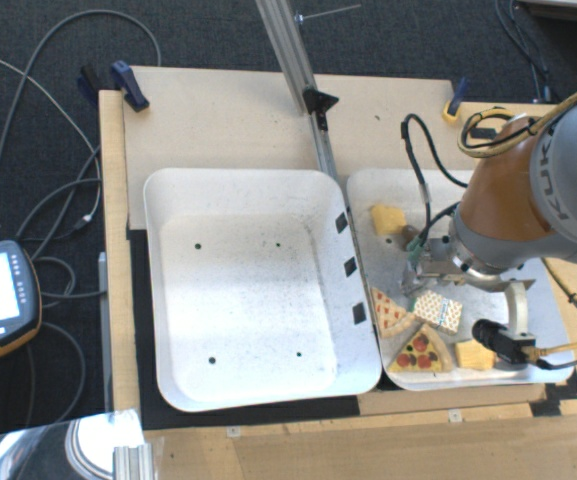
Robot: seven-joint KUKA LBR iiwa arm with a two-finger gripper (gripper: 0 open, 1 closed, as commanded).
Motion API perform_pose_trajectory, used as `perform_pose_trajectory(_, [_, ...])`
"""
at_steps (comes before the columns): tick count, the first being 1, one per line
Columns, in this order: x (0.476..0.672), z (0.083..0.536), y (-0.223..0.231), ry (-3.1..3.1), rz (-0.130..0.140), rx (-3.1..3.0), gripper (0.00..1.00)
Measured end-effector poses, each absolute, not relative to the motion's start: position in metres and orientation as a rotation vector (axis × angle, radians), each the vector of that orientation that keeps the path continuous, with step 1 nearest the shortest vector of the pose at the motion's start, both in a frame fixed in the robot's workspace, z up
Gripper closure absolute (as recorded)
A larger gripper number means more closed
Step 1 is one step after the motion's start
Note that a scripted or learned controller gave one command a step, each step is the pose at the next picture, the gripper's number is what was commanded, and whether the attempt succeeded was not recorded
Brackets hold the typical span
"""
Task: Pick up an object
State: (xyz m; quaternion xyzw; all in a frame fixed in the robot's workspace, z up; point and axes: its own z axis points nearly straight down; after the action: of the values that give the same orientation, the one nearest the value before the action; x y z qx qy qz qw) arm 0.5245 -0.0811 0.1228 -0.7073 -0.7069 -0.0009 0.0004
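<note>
My gripper [421, 268] hangs low over the middle of the right bin [360, 190], under the grey and orange arm. Just below it lies a white and blue checkered piece [439, 311]. A small pizza slice [390, 311] rests to that piece's left, and a larger pizza slice [420, 352] lies near the bin's front edge. A yellow wedge [474, 356] sits to the right of the larger slice. Toward the back of the bin, a yellow block [388, 218] lies up and to the left of the gripper. The arm hides the bin's right part.
The left bin [158, 193] stands beside the right one, sharing a wall marked with black tabs [350, 266]. A metal pole [288, 43] slants in from the top to the bins' back. Blue clamps [130, 85] grip the bench's back corners.
</note>
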Motion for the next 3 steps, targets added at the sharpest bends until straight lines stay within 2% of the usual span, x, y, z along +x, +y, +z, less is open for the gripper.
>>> perform_pose_trajectory(2, [0.526, 0.240, -0.085, -2.228, -0.008, -2.224, 1.00])
perform_pose_trajectory(3, [0.518, 0.234, -0.042, -2.224, 0.000, -2.213, 1.00])
